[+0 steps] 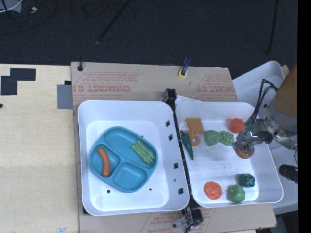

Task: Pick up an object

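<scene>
Gripper (244, 141) low in right bin (265, 198), directly over brown round item (245, 153) near broccoli (219, 138); finger state cannot be told. Orange ball (236, 125) just behind. Left bin (87, 130) holds blue divided tray (124, 176) with sausage (104, 161), green beans (143, 150).

Floor: dark carpet (146, 23) fills the top of the frame, with thin cables (19, 6) trailing at upper left.
Surface: pale wood surface (34, 169) covers the left side, bearing dark grey patches (19, 77) near its upper edge.
Cardboard: a brown printed sheet (146, 84) lies at the centre under the bins; a blue and yellow clamp (184, 68) sits at its top edge.
Light: even, soft, without hard shadows.
</scene>
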